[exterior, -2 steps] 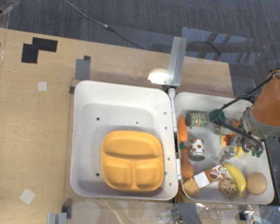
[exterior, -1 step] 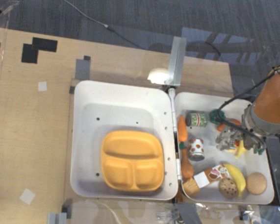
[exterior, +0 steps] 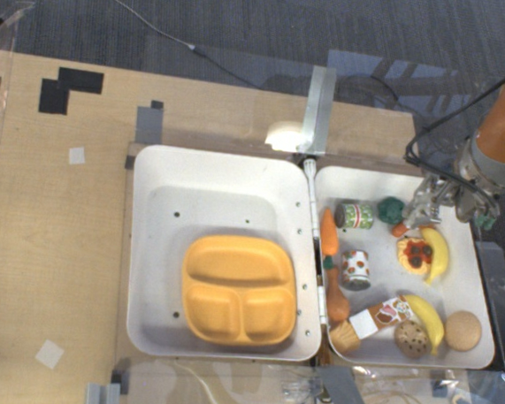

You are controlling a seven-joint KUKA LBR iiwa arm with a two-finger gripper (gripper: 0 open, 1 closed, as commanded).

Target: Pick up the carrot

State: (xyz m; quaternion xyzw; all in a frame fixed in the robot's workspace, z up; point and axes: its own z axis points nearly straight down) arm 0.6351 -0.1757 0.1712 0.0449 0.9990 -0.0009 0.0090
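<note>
Reaching in from the right of the frame, we are hanging our gripper (exterior: 427, 209) over the upper part of the right bin (exterior: 478, 352); we cannot tell its state. The carrot (exterior: 329, 232) is lying along that bin's left wall, beside the green can (exterior: 355, 216).

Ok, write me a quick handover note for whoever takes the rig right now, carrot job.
Gripper: over the back of the right bin, above a small orange-red piece and near a banana; I can't tell how it is set, and nothing is seen held.
Carrot: lying along the right bin's left wall, beside the small green can, well to the left of the gripper.
Done: nothing yet, carrot untouched.
Left: move to the carrot, grasp it, lift it.
</note>
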